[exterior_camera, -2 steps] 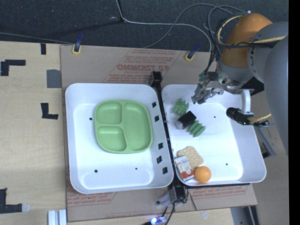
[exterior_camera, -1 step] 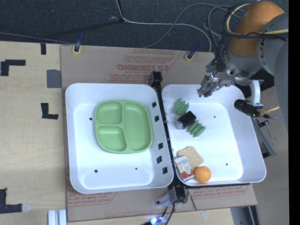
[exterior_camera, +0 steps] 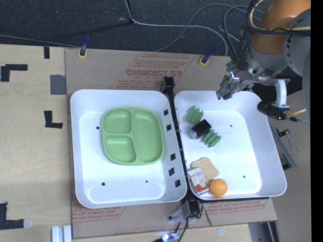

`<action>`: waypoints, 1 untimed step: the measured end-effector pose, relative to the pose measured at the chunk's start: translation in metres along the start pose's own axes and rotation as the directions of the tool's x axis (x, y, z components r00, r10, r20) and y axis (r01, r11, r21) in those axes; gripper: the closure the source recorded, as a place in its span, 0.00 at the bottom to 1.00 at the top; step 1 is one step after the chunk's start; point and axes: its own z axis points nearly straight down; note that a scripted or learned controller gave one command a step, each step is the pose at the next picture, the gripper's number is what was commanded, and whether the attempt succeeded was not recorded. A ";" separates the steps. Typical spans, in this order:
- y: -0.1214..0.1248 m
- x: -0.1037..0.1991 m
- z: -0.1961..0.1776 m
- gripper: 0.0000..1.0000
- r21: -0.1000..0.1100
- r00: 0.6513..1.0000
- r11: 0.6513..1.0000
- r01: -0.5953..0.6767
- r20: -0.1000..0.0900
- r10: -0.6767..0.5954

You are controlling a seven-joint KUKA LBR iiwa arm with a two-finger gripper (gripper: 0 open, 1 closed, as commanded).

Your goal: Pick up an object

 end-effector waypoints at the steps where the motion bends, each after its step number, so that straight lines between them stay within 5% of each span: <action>1: -0.011 0.055 -0.008 1.00 0.002 1.000 1.000 0.004 -0.002 -0.004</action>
